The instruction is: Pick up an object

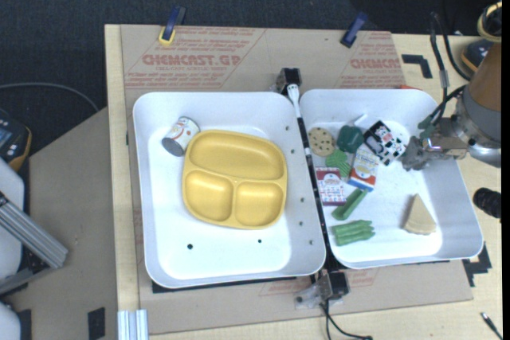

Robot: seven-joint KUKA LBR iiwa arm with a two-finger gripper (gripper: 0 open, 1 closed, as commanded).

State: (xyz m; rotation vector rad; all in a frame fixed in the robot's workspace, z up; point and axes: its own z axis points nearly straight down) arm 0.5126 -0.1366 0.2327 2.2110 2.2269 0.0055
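right now the gripper (pixel 416 155) sits at right of frame beside the black-and-white dotted block (pixel 385 142); can't tell its opening. best to centre over the block before descending.

The bench (pixel 239 52) is a flat brown board with red letters on it. Two white bins sit on it side by side. The left bin (pixel 151 195) and the right bin (pixel 458 227) touch in the middle. A yellow and blue clamp (pixel 170 26) and a blue clamp (pixel 354 30) grip the board's far edge.
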